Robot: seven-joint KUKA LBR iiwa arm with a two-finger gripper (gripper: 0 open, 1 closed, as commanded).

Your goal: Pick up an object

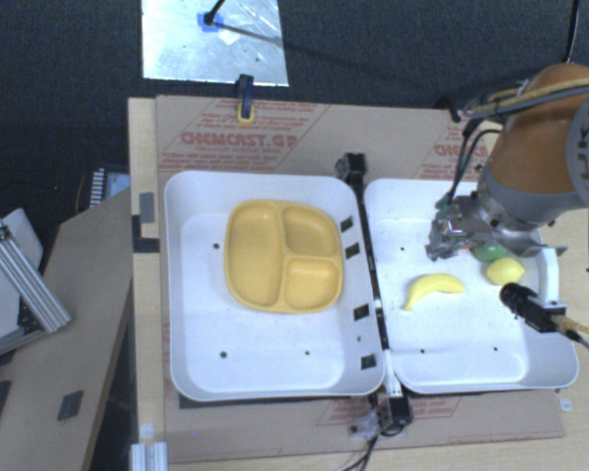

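Three small things lay in the bin on the view's right: a yellow banana, a round yellow fruit and a green piece. The banana lay flat near the middle of the bin floor, curved, with its ends pointing left and right. The round fruit sat to the banana's right, apart from it. The green piece lay just above that fruit, seemingly touching it, and partly hidden under the robot's wrist.

The jaws hung low over the bin just above the banana and to the left of the green piece. From where I stood I could not tell whether they were apart or together, nor whether they touched anything. Behind them the grey arm with its orange band came in from the right.

A row of black clips joined this bin to its neighbour, which held a yellow three-part plate near its middle. Both bins rested on a cardboard sheet printed in red, spread over the surface. Beyond it, a silvery square lay on dark carpet.
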